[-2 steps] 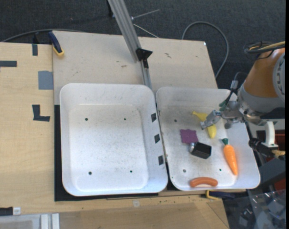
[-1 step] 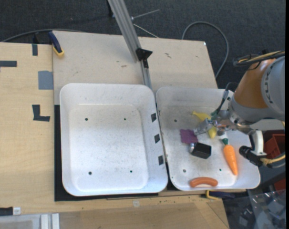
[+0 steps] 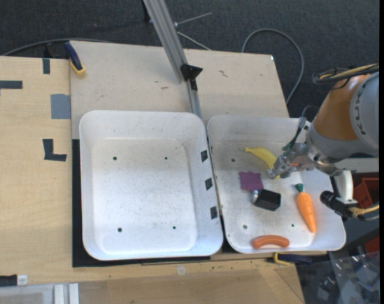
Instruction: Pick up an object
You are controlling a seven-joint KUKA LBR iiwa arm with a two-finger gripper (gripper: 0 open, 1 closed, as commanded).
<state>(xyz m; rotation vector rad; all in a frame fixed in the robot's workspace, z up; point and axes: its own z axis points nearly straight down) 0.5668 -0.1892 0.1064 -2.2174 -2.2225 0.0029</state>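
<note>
The right bin (image 3: 243,132) holds several small objects. A yellow banana (image 3: 261,155) lies near its middle, with a purple square piece (image 3: 250,180) and a black block (image 3: 266,199) just below it. An orange carrot (image 3: 306,210) rests by the right wall, and an orange sausage-shaped piece (image 3: 270,240) lies along the front wall. My gripper (image 3: 281,168) hangs low over the bin, right beside the banana's right end. I see nothing between its fingers, and their gap is too small to read.
The left bin (image 3: 141,182) stands next to the right one. A slanted metal pole (image 3: 170,37) with a black clamp crosses the bench at the back. The grey and orange arm (image 3: 344,122) covers the right bin's right edge.
</note>
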